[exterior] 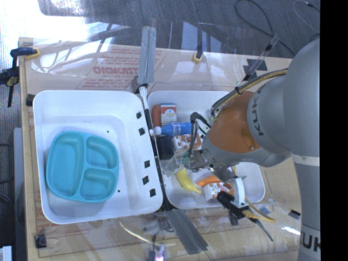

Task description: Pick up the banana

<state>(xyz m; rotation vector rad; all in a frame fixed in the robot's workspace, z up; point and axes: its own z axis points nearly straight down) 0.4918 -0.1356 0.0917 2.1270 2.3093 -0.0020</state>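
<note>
The banana (188, 181) is yellow and small, lying on the white floor of the right bin near its front left part, slanting from upper left to lower right, its upper end tucked under the arm's wrist

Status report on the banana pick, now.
Tool low in right white bin, finger state unclear. Curved yellow banana lies just below it, not held. Orange carton and blue-capped bottle crowd it.

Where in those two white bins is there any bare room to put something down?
Left bin: bare white floor along its top edge, above the blue divided plate. Right bin: crowded; banana, blue bottle and packets lie packed together under the arm.
</note>
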